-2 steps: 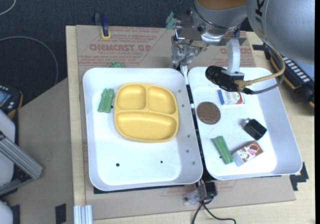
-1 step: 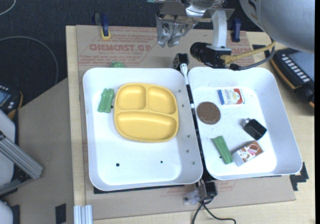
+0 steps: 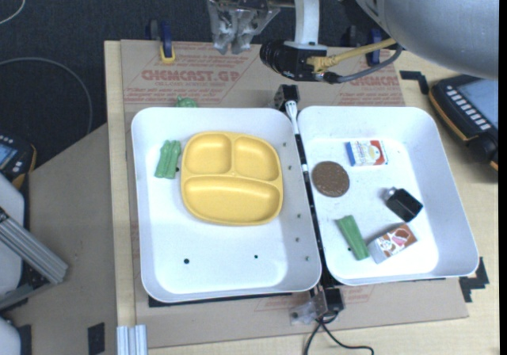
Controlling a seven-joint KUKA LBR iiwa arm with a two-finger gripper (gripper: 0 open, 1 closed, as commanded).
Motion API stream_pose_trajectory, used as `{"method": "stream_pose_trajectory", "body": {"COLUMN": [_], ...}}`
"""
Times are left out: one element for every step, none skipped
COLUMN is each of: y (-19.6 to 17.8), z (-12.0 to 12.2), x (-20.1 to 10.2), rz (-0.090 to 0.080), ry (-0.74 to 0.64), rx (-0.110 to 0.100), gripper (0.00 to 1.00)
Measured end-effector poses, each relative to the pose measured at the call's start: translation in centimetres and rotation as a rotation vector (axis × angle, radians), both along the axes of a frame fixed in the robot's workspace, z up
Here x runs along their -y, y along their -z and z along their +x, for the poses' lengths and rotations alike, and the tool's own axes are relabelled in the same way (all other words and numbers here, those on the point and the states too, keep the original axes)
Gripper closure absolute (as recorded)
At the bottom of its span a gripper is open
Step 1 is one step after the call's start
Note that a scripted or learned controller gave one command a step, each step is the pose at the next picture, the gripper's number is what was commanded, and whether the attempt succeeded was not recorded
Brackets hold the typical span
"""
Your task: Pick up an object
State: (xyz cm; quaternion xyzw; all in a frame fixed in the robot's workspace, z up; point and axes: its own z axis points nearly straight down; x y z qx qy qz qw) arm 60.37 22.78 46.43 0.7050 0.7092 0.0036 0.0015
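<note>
Cable at the bench's front edge, far below the jaws; nothing to do with the pick. Gripper [image 3: 234,38] hangs past the bins' far rim, over the board, nothing between its fingers; can't tell whether the jaws are parted or closed. Step: approach, no target committed. Nearest below: yellow tray [image 3: 232,177], green piece [image 3: 167,159]. Next: travel in over one item, descend, close.

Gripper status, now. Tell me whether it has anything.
Two-finger gripper: above the bench behind the left white bin, nothing between its fingers; whether they are open or shut cannot be told.
</note>
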Motion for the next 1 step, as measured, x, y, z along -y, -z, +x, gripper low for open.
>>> {"method": "stream_pose_trajectory", "body": {"y": [-0.78], "z": [0.0], "x": [0.2], "rz": [-0.003], "ry": [0.001], "rx": [-0.002], "gripper": [1.0]}}
